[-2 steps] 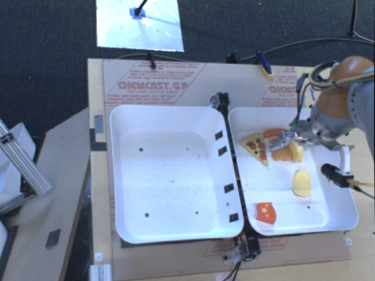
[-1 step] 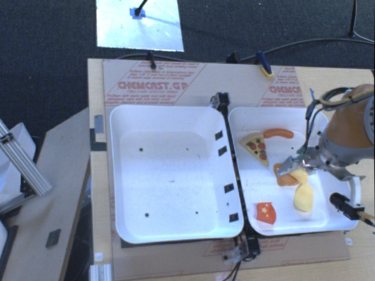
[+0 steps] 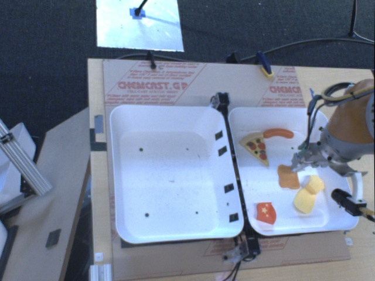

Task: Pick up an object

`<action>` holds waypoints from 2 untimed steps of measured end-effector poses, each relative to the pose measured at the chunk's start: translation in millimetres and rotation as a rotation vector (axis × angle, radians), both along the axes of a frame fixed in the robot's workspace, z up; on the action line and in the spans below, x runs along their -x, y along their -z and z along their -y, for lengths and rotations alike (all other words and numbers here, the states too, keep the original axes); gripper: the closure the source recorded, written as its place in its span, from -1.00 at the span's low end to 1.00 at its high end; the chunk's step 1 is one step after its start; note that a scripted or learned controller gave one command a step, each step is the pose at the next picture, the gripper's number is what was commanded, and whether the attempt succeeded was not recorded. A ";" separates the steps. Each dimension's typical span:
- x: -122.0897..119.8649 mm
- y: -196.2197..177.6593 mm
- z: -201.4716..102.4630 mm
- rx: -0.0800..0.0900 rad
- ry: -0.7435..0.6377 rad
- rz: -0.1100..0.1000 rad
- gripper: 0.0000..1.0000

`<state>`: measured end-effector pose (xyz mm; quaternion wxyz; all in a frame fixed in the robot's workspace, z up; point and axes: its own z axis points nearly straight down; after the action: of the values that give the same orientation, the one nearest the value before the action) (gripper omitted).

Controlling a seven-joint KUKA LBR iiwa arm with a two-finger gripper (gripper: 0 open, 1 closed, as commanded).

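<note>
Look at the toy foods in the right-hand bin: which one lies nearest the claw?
The flat orange toast-shaped piece. It lies right beside the claw, while the triangular pizza slice, long orange sausage, yellow lumps and red block lie farther off.

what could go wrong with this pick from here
The hand sits right above the toast, which lies flat, so the fingers may slide off it. The yellow pieces crowd beside the toast and could get knocked or grabbed instead. The right bin wall is near the arm.
</note>
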<state>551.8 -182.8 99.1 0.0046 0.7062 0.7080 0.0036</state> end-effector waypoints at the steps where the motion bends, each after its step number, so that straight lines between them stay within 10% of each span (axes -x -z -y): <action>1: 0.3 0.6 -0.1 -0.001 0.000 -0.001 -1.00; 2: -23.2 15.0 -29.4 -0.001 -0.005 -0.009 -1.00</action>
<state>575.0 -153.4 84.0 0.0010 0.7044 0.7098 0.0007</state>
